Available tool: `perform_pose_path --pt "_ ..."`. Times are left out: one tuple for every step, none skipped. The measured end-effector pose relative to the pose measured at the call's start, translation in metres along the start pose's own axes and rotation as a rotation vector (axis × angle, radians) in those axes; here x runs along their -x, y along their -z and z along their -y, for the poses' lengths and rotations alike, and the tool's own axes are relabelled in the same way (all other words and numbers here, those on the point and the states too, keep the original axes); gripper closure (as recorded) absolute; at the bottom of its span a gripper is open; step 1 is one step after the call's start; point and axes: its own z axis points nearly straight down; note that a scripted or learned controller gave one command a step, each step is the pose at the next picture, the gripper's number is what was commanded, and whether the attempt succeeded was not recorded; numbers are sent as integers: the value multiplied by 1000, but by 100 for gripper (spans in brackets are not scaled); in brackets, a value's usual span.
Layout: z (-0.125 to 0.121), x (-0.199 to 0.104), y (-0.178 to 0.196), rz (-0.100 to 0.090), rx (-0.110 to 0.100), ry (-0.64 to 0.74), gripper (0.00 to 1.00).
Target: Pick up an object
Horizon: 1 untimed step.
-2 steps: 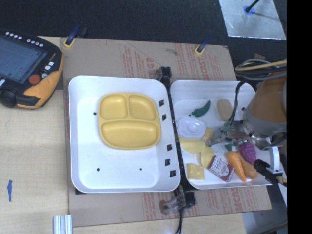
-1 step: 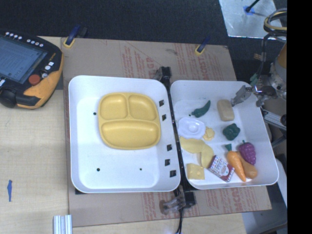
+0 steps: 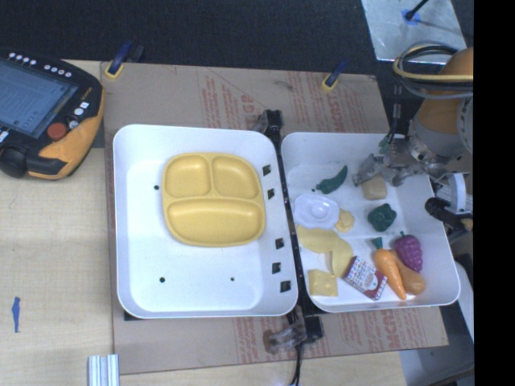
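Toward two o'clock of the desk (image 3: pixel 80 240), the tool (image 3: pixel 392 167) hangs low inside the right bin (image 3: pixel 438 296), below the grey arm (image 3: pixel 447 103) with its orange band. Its metal fingers (image 3: pixel 366 170) are spread wide, one toward nine o'clock and one toward three, with a pale tan block (image 3: pixel 373 188) lying just below them at six o'clock; I cannot tell whether the fingers touch it, and it does not sit between them.

Around that block the bin carries a scatter of toy food. A dark green pepper-like piece (image 3: pixel 331 180) lies at nine o'clock of the tool, and a dark green lump (image 3: pixel 382 216) lies at six o'clock of the block. A white fried egg (image 3: pixel 315 211) sits by the bin's nine o'clock wall, with yellow cheese-like slices (image 3: pixel 326 244) below it. Toward five o'clock of the bin are a purple bunch of grapes (image 3: pixel 409 252), an orange carrot (image 3: pixel 390 270) and a small red packet (image 3: pixel 364 277), close together.

The left bin (image 3: pixel 137 296) holds a yellow divided plate (image 3: pixel 214 199) near its middle. At ten o'clock of the desk rests a teach pendant (image 3: pixel 44 115) with a screen.
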Motion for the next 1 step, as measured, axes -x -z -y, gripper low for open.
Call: perform_pose_path --pt "0 2 16 2 1 2 100"
